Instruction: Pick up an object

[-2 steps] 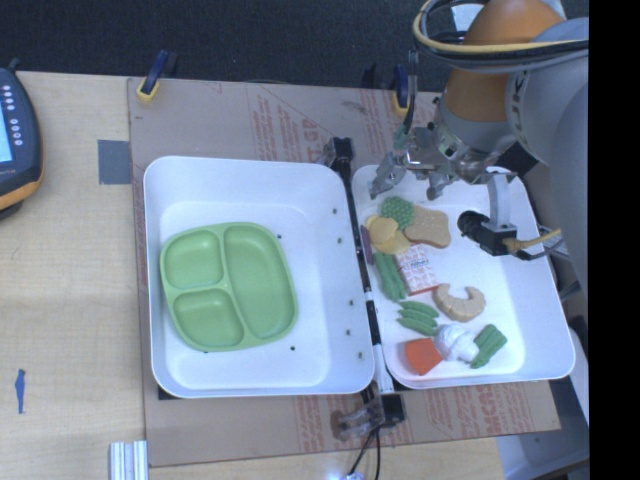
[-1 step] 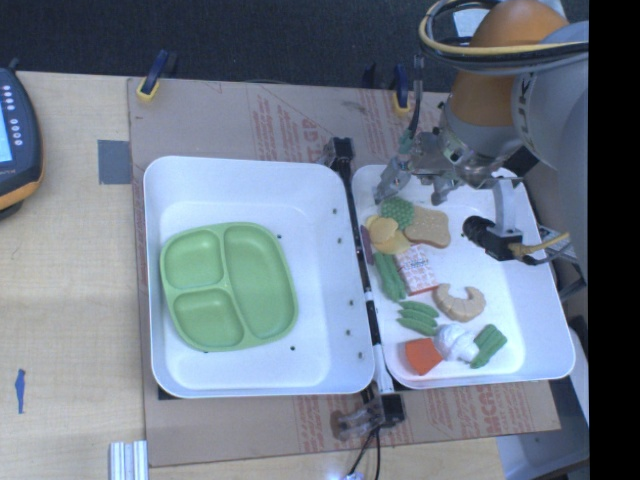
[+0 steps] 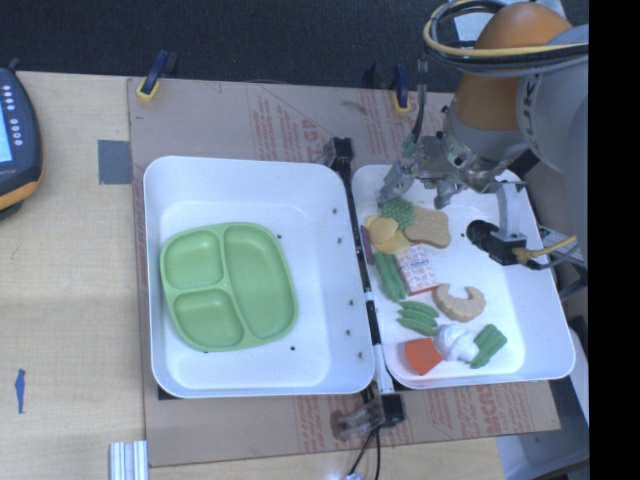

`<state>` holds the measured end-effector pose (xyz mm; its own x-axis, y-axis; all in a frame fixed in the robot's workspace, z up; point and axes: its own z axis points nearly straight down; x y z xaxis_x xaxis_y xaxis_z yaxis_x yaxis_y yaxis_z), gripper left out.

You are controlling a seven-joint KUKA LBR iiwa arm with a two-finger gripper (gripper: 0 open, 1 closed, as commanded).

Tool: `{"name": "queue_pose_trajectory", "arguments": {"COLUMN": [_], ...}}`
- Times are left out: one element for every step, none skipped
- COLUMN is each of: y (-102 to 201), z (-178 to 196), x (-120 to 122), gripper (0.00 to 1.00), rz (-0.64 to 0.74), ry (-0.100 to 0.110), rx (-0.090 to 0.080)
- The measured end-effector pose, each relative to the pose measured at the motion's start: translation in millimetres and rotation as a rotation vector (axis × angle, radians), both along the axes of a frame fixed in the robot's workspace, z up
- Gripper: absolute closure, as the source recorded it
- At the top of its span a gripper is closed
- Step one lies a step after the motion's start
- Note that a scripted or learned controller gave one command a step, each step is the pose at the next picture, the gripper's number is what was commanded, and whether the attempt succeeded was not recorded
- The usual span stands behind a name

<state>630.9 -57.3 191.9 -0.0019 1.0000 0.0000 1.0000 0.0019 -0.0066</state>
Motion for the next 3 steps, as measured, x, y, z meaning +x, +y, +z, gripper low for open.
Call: {"name": "queue_pose_trajectory", "arguments": {"y": [-16.1,-37.3,-37.6], "z": [-0.8,-103.0,-87.1], "x": [-140.2,-159.0,-155.5], "gripper": [0.0,0.0,1.0], "rz": [-0.002,0.0,0.004], "ry": [0.009,0.009,-0.001], "rx": [0.001,0.002,0.0]}}
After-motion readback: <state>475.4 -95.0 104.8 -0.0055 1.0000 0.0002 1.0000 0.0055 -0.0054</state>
